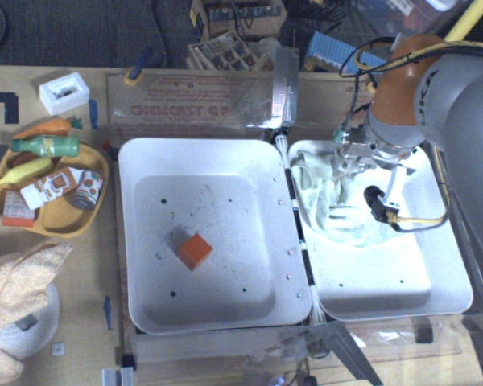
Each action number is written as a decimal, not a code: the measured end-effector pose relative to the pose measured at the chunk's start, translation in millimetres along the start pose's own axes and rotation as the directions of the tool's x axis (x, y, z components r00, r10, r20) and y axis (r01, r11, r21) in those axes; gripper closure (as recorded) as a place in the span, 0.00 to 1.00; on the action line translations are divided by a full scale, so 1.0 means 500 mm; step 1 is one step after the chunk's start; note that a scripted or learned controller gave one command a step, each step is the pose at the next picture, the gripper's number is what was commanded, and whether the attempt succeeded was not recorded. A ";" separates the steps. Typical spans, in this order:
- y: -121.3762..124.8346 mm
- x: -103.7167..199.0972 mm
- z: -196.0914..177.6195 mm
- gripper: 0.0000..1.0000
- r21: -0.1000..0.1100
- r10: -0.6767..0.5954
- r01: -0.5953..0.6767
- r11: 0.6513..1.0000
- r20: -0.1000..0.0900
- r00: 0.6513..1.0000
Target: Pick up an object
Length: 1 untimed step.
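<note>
Item: pale cloth (322,195), crumpled directly beneath the hand (348,161). Soft, light, limp; pinch a raised fold. Hand's spread: cannot tell.

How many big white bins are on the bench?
2. The left bin holds an orange block. The right bin sits beside it, with a pale cloth under the gripper.

— What sits on my bench (80,296)?
— Two white bins: left bin (137,215), right bin (443,296), touching side by side. Left of them, a yellow bowl (56,223), a white box (64,92), crumpled cloth (20,280).
</note>
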<state>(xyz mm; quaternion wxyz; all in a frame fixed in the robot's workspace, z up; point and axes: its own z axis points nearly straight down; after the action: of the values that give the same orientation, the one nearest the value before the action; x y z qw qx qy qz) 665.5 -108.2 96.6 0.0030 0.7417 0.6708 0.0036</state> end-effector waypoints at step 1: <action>0.000 0.000 0.000 0.00 0.000 0.000 0.000 1.000 0.000 1.000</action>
<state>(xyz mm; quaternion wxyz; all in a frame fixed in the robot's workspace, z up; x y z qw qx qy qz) 665.4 -108.3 96.6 0.0030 0.7416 0.6708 0.0034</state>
